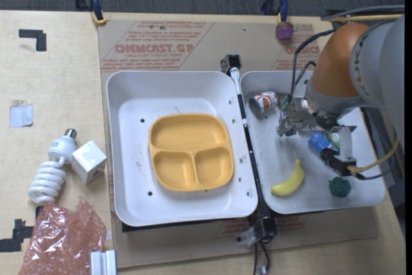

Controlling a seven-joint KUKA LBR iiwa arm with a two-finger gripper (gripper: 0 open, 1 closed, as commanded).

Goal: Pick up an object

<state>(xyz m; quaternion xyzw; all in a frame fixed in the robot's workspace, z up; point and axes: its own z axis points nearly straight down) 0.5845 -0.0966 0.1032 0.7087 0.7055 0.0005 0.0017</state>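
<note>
Gripper low in right white bin, finger state: cannot tell, nothing seen held. Nearest target: small red-and-white can lying just left of it; probably light, rigid, may roll, so grip across its sides. Yellow plastic banana lies nearer the bin's front.

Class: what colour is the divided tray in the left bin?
Yellow-orange, a plain divided tray, seen clearly in the camera view.

Arm: grey rounded shell w/ broad orange band just above the wrist. Gripper: small grey metal assy, dull finish. Black cables run from above it past the band; yellowish cable loops behind, to its right.
</note>
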